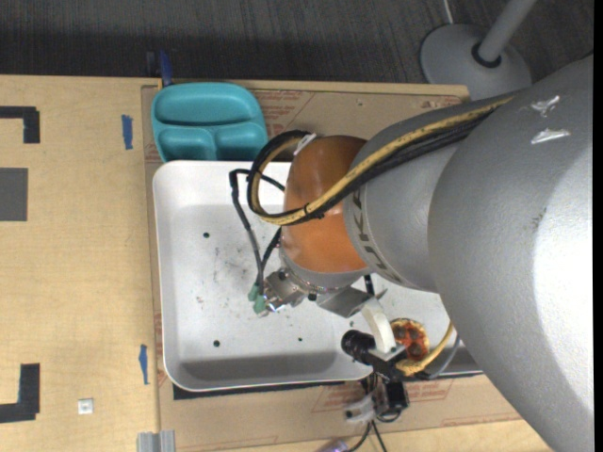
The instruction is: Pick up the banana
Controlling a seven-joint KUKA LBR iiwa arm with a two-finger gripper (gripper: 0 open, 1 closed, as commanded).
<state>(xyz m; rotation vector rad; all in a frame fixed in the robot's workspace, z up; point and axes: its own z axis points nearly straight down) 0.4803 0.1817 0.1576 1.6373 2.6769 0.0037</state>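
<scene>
While the arm (490, 234) hangs over the white bin (188, 252), the tan surface (75, 252) bears blue tape (127, 131) at left; dark carpet (236, 17) lies beyond. Where the banana lies, I cannot tell.

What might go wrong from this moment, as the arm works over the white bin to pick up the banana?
1. The big grey arm with the orange band hides much of the shallow white bin, so a grasp there may miss unnoticed.
2. The loose black and yellow cables hang low and might snag.
3. The teal plastic tray touches the bin's far rim; a wide swing could bump it.
</scene>
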